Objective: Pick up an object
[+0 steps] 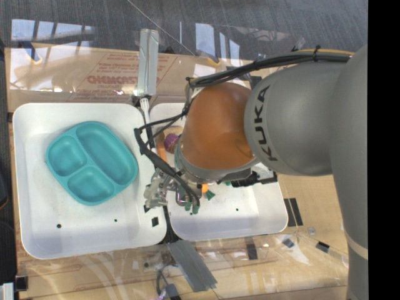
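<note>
White plastic makes up the two bins I am looking down on. The left bin [37, 167] holds a teal plate [92, 161] with three little sections, lying flat near its middle. The right bin [262, 220] sits just beside it, and their edges almost touch.

Under the bins I see a light wooden bench [81, 270] with shiny clear tape [262, 245] on it. Behind the bins lies a flat brown cardboard sheet [94, 74] with red letters. The floor past it is dark grey [62, 2].

My arm [300, 117] comes in from the right and covers most of the right bin. Its big orange band [215, 130] blocks my view there. Black cables [262, 64] loop over it.

The gripper [178, 195] hangs low over the right bin, close to the edge where the bins meet. I cannot tell if its jaws are spread or pressed together.

Small things [169, 141] peek out beside the orange band, something purple and yellow. The arm hides the rest.
</note>
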